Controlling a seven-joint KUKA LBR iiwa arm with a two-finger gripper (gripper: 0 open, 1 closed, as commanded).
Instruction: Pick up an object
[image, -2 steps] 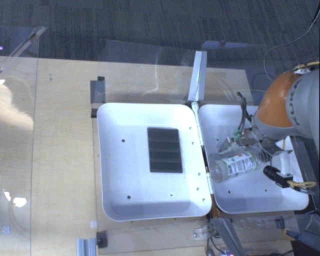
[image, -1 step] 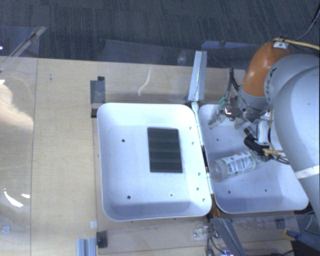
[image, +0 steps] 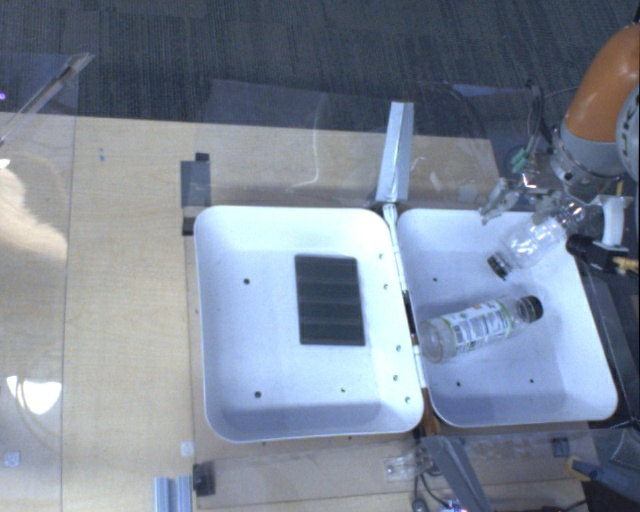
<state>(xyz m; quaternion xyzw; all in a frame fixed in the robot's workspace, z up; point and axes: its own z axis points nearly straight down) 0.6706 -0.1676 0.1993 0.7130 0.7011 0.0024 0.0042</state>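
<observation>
The pale wooden bench (image: 120, 300) carried two white bins side by side, and your arm (image: 605, 95) reached in over the far corner of the right bin (image: 590, 400). The gripper (image: 530, 200) hung just above a small clear bottle (image: 528, 242), which was tilted with its dark cap pointing down towards the bin floor. That tilt suggested the bottle was either propped against the bin wall or partly lifted. You could not tell which, nor whether the gripper was spread or pressed together, because clear plastic and glare blurred that corner.

A larger labelled bottle (image: 480, 325) lay on its side near the middle of the same bin, well apart from the gripper, its cap towards the right wall. In the left bin (image: 215, 225) a flat dark block (image: 329, 300) lay alone at the centre.

Judging by where the gripper was placed, the small bottle was your target.
</observation>
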